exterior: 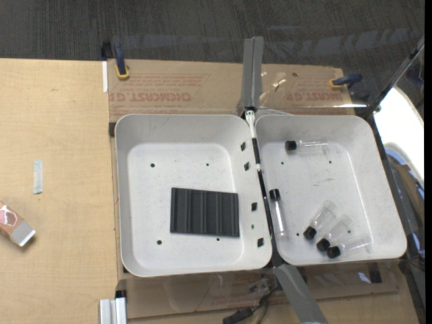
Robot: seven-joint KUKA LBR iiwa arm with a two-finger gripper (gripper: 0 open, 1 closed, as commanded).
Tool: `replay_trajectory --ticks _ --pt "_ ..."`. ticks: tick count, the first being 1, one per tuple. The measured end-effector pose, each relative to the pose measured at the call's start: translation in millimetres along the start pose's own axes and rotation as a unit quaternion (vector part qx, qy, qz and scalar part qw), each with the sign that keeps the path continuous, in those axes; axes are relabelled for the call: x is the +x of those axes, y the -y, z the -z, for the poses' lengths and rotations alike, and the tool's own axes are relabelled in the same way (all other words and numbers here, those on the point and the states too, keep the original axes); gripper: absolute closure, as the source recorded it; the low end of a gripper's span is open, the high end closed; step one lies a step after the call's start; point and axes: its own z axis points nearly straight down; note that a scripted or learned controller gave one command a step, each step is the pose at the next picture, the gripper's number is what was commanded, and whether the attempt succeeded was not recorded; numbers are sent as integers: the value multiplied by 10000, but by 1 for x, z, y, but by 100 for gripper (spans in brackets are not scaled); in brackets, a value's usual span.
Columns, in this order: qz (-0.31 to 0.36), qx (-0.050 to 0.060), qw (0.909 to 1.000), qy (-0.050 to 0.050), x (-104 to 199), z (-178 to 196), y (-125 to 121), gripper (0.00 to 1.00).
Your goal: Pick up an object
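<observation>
Gripper: state cannot be told; right bin: one clear black-capped tube lying at 12 o'clock, cap toward 9; a second tube along the wall at 9 o'clock, cap toward 12; three more capped tubes clustered at 5 o'clock, touching or nearly so; left bin: one dark ribbed rectangular block, flat, just toward 5 o'clock of centre; bench beyond, at 9 o'clock: small grey strip; red-and-white packet at the frame edge.
</observation>
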Motion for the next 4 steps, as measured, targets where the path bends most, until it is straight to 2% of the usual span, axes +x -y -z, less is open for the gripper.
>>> replay_trajectory --ticks 1,3,4 --pt "-241 3 9997 -10 10 0 9 100" --pt "-527 4 9986 -8 14 0 13 100" --pt "-2628 9 9649 -5 19 0 8 100"
